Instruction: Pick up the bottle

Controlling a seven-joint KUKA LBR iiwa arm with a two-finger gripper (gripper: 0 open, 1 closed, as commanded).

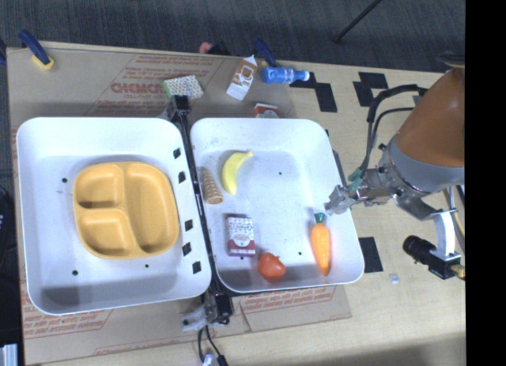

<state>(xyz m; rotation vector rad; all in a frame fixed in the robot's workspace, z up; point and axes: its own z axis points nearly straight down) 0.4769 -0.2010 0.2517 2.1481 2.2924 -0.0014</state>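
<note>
The blue bottle (281, 76) lies on its side on the bench (118, 80) in the upper middle of the frame, outside both bins, just above the top rim of the right bin (336, 167). Its cap end points toward the right. Just left of it a small carton (242, 77) rests on the bench, and another small packet (266, 109) sits right at the right bin's upper rim. A patterned green-and-white block (183, 86) lies near the top of the divide between the two bins.

The tool (340, 201) hangs at the right rim of the right bin, in the right middle of the frame, well apart from the bottle. Whether it is open or closed cannot be told from this angle, and nothing can be made out in its grasp. The grey arm (423, 171) with its orange band (443, 119) reaches in behind it from the right edge.

Inside the right bin, a yellow banana (234, 170) lies in the upper left part, with a waffle cone (210, 186) just beside it on the left. A small red-and-white box (240, 235) sits lower in the middle, a red tomato (271, 266) lies near the bottom rim, and an orange carrot (320, 246) lies at the lower right, just below the tool.

The left bin (47, 151) holds a yellow divided plate (126, 208) near its centre. A blue and yellow clamp (36, 50) sits on the bench's upper left corner.
</note>
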